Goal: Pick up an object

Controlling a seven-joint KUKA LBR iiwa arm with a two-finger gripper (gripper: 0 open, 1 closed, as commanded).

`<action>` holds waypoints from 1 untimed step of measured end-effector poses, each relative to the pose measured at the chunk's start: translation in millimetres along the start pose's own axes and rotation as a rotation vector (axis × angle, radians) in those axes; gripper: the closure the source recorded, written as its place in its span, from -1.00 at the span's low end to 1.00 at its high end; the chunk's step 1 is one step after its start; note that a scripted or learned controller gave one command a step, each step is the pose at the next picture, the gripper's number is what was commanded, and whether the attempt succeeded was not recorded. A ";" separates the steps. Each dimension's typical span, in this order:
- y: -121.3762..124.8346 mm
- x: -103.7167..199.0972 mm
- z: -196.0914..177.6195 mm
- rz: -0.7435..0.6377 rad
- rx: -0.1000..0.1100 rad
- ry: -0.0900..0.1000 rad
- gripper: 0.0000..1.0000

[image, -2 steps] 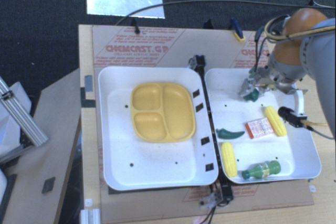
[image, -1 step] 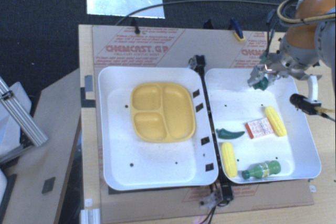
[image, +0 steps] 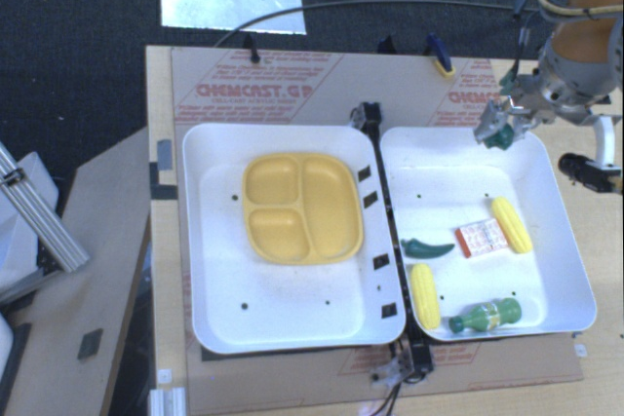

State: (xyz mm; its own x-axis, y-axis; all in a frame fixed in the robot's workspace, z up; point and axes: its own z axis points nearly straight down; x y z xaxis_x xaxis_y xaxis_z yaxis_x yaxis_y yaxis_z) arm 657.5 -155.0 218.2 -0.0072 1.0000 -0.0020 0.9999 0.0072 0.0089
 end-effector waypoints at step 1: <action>-13.0 55.8 6.6 -0.003 0.008 0.004 1.00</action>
State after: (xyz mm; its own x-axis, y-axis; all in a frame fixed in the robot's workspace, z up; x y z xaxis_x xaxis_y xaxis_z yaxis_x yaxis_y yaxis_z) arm 644.1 -99.2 211.3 -0.0098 1.0000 0.0016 1.0000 0.0098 0.0010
